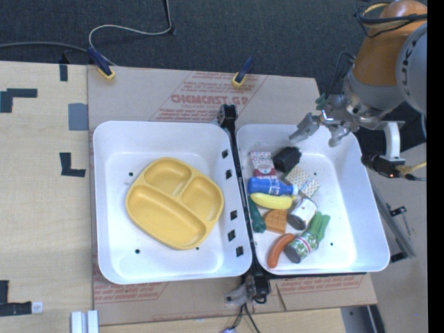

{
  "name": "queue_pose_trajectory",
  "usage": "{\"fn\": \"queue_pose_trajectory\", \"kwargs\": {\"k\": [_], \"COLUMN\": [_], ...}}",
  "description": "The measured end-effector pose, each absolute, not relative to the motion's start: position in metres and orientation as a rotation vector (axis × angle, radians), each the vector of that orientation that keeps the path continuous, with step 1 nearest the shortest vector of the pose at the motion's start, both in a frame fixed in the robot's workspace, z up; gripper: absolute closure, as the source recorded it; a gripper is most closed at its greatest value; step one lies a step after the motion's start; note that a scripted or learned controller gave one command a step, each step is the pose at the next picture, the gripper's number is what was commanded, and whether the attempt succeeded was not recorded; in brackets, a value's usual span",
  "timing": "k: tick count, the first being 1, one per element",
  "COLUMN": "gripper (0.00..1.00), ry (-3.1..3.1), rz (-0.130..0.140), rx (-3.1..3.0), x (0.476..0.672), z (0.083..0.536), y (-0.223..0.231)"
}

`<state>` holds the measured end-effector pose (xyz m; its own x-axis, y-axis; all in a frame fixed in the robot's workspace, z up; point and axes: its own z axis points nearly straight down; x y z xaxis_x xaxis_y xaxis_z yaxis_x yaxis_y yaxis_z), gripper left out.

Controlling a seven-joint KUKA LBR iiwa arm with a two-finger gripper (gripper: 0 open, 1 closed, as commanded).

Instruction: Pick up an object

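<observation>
My gripper (322, 131) hangs over the far edge of the right bin (361, 207), its two fingers spread open with nothing between them. Just below and left of it lies a black lump (286, 159). Further down the bin sit a red-and-white packet (262, 163), a blue bottle (269, 186), a yellow banana (272, 201), an orange waffle piece (276, 220), a small tin can (300, 214), a green bottle (318, 226), a red sausage (277, 249) and a patterned packet (303, 180).
The left bin (111, 207) holds a yellow divided plate (175, 201). A black hinge strip (232, 186) runs between the bins. Yellow clamps (101, 64) and a cable lie on the cardboard behind. The arm's orange band (385, 44) rises at the top right.
</observation>
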<state>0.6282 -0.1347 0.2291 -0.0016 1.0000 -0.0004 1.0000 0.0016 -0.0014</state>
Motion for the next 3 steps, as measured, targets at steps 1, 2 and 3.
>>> {"fn": "queue_pose_trajectory", "kwargs": {"k": [1,2,3], "gripper": [0.0,1.0,1.0], "ry": [-2.227,-2.226,-2.225], "rz": [-0.006,-0.006,-0.002], "rx": [-2.221,-2.221,-2.22], "x": [0.639,0.639,0.628], "z": [0.099,0.109,0.261], "y": [-0.102,-0.102,-0.059]}}
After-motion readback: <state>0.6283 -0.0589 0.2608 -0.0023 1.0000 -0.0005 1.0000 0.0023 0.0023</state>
